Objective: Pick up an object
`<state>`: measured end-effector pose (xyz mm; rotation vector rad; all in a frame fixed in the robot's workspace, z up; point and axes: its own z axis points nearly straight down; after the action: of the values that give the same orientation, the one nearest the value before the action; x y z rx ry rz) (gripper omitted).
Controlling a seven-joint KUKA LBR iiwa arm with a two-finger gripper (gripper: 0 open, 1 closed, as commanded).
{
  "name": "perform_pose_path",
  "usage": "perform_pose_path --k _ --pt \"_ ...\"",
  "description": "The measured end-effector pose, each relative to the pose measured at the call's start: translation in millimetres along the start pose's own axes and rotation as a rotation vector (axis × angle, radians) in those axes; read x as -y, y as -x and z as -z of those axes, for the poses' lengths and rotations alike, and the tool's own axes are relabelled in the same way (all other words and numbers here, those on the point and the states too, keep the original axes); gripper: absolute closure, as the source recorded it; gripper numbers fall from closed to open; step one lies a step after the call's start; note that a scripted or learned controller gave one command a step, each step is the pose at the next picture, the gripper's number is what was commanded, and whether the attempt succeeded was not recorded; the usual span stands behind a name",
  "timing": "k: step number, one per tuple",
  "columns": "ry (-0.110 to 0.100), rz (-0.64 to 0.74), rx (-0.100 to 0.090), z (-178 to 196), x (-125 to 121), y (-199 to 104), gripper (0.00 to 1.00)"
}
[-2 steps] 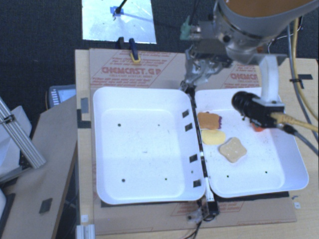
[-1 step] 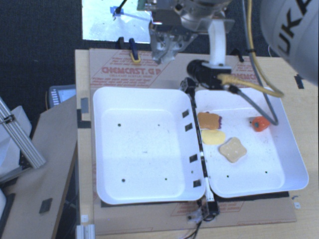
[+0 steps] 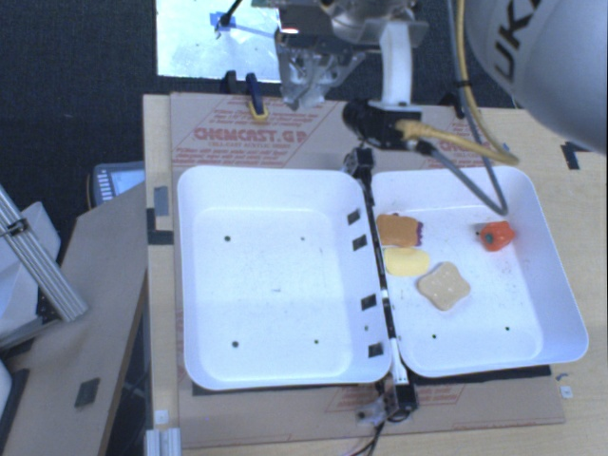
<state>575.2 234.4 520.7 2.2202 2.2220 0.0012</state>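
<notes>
The right bin [image 3: 532,321] holds several small objects. An orange-brown piece with a purple edge [image 3: 399,229] lies near its left wall, a pale yellow disc [image 3: 407,262] just below it, and a tan cracker-like piece [image 3: 444,286] below that. A small red-orange object [image 3: 495,236] sits near the right wall. My gripper [image 3: 306,88] hangs high at the top of the view, above the back of the bench behind the left bin, far from all the objects. Nothing shows between its fingers.
The left bin [image 3: 275,283] lies beside the right one, joined by black clips along the shared wall [image 3: 370,274]. A yellow and grey cable [image 3: 465,150] runs over the right bin's back edge. A yellow clamp [image 3: 256,103] stands at the bench's back.
</notes>
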Motion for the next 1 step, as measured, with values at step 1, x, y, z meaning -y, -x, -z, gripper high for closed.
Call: perform_pose_path --k 1 --pt "0.003 0.0 -0.002 15.3 -8.4 0.2 1.0"
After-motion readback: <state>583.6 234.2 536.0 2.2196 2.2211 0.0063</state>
